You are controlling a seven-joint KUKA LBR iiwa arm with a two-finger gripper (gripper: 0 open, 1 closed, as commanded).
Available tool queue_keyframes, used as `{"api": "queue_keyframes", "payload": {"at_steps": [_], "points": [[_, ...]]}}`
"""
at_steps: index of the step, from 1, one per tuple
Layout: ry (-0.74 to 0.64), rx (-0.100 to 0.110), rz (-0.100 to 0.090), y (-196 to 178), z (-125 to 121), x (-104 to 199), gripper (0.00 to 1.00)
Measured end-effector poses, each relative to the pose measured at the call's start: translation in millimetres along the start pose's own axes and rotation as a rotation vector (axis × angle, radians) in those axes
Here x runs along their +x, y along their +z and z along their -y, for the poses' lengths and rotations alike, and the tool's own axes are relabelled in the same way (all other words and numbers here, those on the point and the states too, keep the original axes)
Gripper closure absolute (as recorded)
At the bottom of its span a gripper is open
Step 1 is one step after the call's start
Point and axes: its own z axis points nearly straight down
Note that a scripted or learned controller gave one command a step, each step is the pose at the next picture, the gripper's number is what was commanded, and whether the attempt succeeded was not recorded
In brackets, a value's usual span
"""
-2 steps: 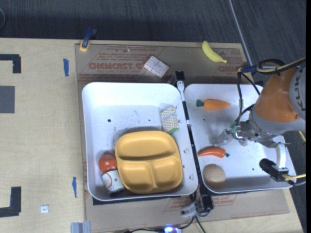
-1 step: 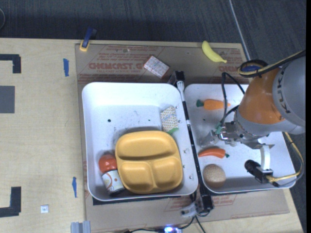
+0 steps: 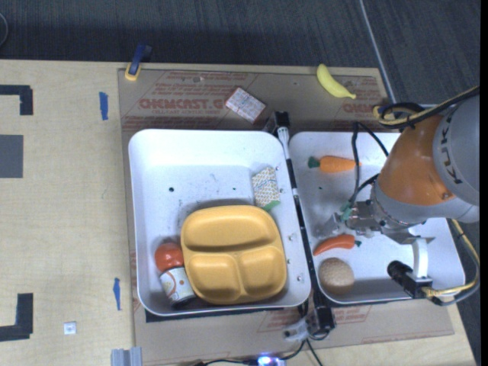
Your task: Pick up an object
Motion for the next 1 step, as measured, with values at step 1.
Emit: {"api": "queue_keyframes", "payload": {"at_steps": [1], "points": [[0.001, -0.003, 0.000, -10.1, -0.9, 0.4, 1.00]]}}
